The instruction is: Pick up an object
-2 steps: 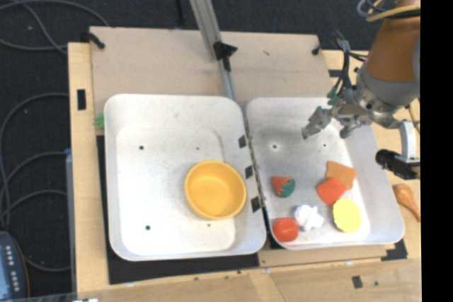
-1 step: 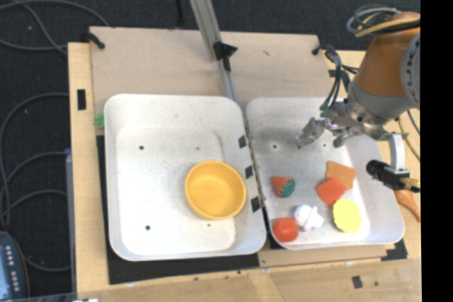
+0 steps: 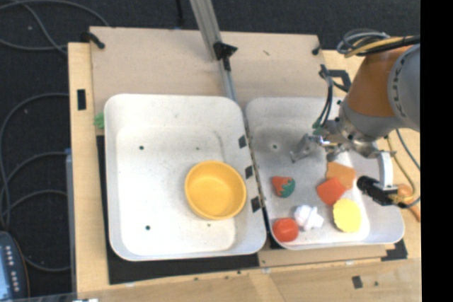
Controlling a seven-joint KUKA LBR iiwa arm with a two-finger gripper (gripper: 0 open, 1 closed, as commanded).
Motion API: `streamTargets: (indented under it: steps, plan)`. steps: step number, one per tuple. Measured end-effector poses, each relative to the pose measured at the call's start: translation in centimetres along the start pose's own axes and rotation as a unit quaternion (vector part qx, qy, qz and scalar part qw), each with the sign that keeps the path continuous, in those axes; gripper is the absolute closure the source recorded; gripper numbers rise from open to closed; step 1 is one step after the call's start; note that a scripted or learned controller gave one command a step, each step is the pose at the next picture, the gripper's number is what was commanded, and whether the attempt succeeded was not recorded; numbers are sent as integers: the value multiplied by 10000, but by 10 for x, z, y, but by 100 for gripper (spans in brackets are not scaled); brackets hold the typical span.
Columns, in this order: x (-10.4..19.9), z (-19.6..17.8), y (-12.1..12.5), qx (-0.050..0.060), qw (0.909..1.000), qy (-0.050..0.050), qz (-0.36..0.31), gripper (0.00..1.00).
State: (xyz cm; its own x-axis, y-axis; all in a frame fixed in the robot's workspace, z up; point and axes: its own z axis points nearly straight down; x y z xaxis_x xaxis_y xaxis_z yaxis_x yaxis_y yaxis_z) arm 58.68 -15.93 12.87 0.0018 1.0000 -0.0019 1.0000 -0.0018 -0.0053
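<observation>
Red ball – front | arm bent over right bin

Probably a robotics lab: bench, loose cables, metal camera mast.

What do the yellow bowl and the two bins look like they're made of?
Bowl: probably plastic, with a smooth, even yellow and a soft sheen. Bins, left and right: likely thin moulded plastic, matte white with rounded corners and scuffed, speckled floors.

Right bin, near edge: red ball, white lump, yellow disc. Behind: red-green strawberry, orange pieces. Left bin: yellow bowl, upright.
</observation>
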Motion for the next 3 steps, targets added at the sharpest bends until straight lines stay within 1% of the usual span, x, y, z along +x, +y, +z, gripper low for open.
streamTargets:
  steps: [1, 2, 3]
  plan:
    - [0, -15, 3, -51, 10000, 3, 18, 100]
    - [1, -59, 1, -56, 10000, 5, -10, 100]
    - [0, -77, 2, -46, 10000, 8, -24, 100]
